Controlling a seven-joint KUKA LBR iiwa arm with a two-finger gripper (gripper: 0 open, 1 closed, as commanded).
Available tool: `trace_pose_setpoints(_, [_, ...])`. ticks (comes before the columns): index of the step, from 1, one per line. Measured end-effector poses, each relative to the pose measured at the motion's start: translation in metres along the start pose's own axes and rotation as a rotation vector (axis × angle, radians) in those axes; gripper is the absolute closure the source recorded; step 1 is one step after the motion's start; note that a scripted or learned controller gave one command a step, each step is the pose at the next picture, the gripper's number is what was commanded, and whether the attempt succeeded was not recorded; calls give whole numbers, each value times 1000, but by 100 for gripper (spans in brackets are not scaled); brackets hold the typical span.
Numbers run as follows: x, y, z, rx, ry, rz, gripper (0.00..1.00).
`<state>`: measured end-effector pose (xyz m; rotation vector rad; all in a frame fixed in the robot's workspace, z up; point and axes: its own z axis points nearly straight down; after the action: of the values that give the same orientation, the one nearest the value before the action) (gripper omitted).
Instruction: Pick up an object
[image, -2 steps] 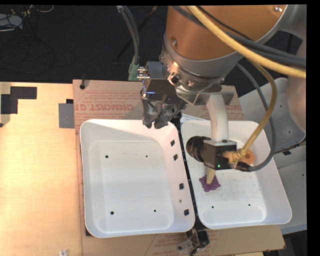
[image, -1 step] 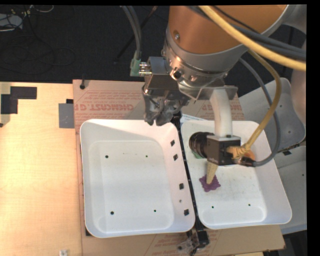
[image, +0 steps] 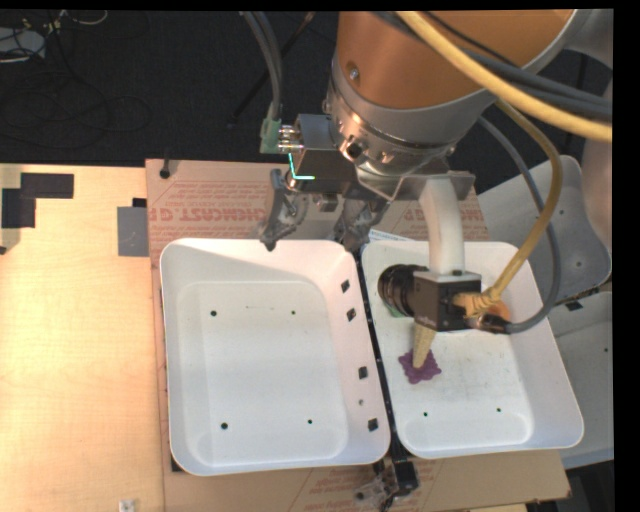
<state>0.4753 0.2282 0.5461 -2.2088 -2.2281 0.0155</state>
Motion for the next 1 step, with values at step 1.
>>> trace_pose_setpoints(1, [1,0,-10,3,-1,-5,100])
